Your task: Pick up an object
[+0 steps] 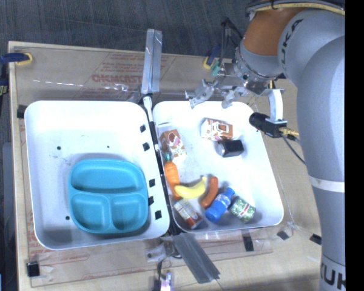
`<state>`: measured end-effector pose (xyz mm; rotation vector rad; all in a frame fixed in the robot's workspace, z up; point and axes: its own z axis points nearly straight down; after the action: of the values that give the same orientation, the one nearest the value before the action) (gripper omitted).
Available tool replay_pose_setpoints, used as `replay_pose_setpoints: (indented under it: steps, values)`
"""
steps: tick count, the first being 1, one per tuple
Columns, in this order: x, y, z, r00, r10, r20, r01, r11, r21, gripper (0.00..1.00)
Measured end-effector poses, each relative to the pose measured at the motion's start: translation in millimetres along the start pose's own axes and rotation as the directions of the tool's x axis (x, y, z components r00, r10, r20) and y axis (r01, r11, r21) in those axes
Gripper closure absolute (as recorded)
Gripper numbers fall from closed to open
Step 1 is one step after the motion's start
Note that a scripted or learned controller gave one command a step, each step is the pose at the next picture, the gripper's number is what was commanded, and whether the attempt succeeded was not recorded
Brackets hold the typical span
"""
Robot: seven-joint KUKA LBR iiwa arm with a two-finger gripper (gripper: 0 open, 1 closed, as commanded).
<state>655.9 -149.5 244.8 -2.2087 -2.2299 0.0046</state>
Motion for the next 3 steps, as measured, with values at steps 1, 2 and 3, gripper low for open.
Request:
replay_pose_setpoints:
  steps: [1, 2, 3]
  values:
    - [-59, -3, 109, 0.997, -0.074, 0.000, 0.074, 0.997, -0.001, 0.00]
    - [-59, -57, 151, 0.980, -0.200, 0.002, 0.200, 0.980, -0.005, 0.00]
    - [-62, 0, 152, 0.979, -0.206, -0.001, 0.206, 0.979, 0.005, 0.00]
